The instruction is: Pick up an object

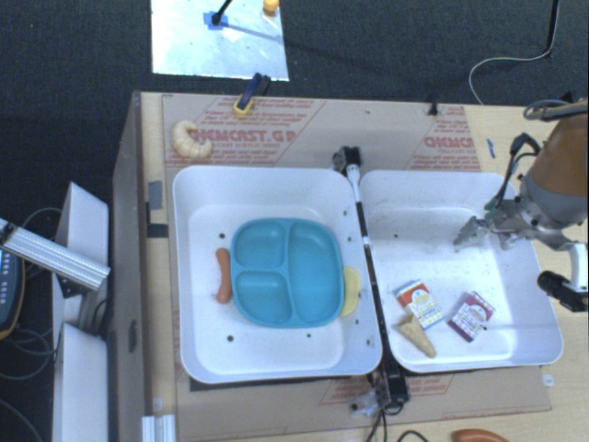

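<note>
Three candidates low in right white bin (529, 339): orange-white carton (420, 303), maroon packet (470, 316), tan wedge (415, 335). Metal two-finger gripper (471, 233) spread open, empty, above them. Descend squarely over isolated maroon packet, clear of wall

Dark carpet floor (386, 26), pale wooden bench (304, 122), reflective sheet (216, 40)

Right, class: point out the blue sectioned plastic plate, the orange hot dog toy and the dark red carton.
Blue sectioned plastic plate (285, 272), camera view, central divider.
Orange hot dog toy (223, 275), camera view, its middle.
Dark red carton (471, 316), camera view, top face.
</note>
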Robot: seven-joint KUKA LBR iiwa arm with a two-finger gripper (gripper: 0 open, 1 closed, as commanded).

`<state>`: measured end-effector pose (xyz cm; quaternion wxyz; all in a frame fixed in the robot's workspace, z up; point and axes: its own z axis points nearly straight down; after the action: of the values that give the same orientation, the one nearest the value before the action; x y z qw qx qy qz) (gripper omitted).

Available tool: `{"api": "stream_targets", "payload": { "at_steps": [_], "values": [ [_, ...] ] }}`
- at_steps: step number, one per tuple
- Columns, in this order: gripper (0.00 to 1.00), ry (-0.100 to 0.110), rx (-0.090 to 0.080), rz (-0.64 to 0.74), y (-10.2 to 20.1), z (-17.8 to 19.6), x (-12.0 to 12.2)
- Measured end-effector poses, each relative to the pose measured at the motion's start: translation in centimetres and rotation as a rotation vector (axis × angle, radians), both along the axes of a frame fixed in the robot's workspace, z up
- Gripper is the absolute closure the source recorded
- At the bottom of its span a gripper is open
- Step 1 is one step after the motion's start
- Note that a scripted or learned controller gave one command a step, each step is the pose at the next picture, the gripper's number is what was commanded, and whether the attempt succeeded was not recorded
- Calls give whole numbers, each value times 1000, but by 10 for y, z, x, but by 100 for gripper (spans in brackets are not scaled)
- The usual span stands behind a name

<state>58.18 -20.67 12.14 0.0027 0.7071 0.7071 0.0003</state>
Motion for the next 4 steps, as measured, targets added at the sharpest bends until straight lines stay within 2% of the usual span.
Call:
{"api": "stream_targets", "payload": {
  "at_steps": [1,2,3,4],
  "values": [
    [0,1,5,5,99,7,61],
    [0,4,4,4,119,-38,41],
    [0,5,3,0,103,-38,-33],
    [0,4,4,1,114,-38,-69]
  ]
}}
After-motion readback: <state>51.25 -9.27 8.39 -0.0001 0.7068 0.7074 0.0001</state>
